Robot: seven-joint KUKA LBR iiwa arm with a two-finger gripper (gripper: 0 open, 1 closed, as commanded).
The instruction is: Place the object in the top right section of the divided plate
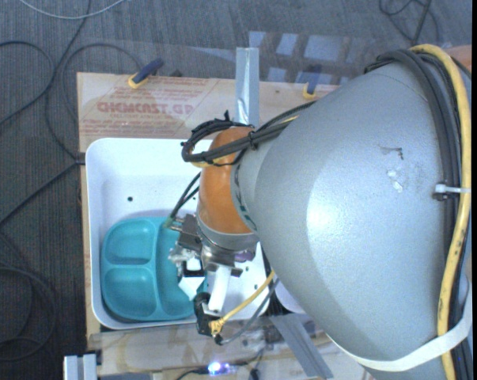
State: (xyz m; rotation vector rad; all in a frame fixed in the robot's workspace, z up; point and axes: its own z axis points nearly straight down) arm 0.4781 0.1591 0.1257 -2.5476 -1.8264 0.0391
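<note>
1. Divided plate lies in the lower part of the left white bin, close to its near wall and left wall.
2. The gripper hangs over the plate's right edge, so the plate lies to its left and partly beneath it; the plate's right side is hidden by the wrist.
3. I cannot tell whether the gripper is wide, narrow or holding anything, as the wrist covers it from above.
4. The plate is teal, smooth and glossy like plastic, with rounded corners and raised ridges that part it into shallow hollows; two hollows show, one above the other.
5. The bin is smooth white, shallow, with rounded corners and a small dark spot on its bare floor above the plate.
6. The arm is a broad, matt grey rounded shell, with an orange band above the wrist.
7. The bin rests on a pale board with faded red print, held by a blue and yellow clamp.
8. Grey ribbed carpet with loose cables surrounds the bench.
</note>
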